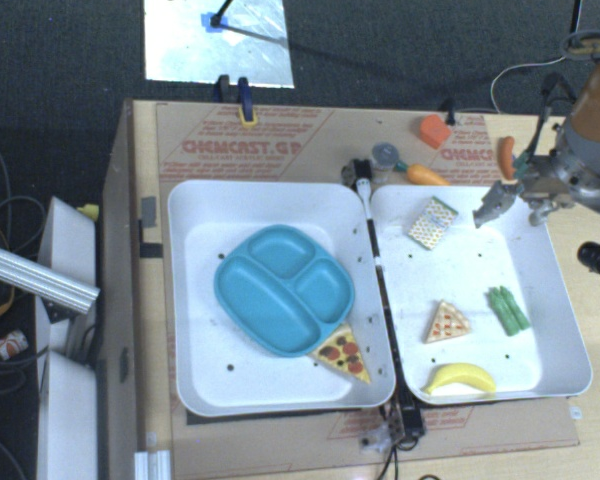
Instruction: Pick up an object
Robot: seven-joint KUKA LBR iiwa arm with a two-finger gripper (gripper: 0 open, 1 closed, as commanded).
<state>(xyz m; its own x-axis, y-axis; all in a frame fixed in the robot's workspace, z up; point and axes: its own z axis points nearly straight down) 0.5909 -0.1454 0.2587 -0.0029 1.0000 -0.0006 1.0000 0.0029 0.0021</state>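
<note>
Tool point(513, 206) over right bin point(555, 268), grip state unclear, board point(242, 148) reads CHEMCAST

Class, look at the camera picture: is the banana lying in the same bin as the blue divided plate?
No. The banana lies in the right bin near its front edge, while the blue divided plate sits in the left bin.

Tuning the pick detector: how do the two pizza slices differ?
Bin: the pepperoni pizza slice lies in the left bin; the plain pizza slice lies in the right bin.
Look: the pepperoni slice shows red rounds on darker orange; the plain slice is paler with small specks.
Contact: the pepperoni slice sits against the blue divided plate, partly under its edge; the plain slice lies apart from its neighbours.
Both are flat triangular toy wedges.
</note>
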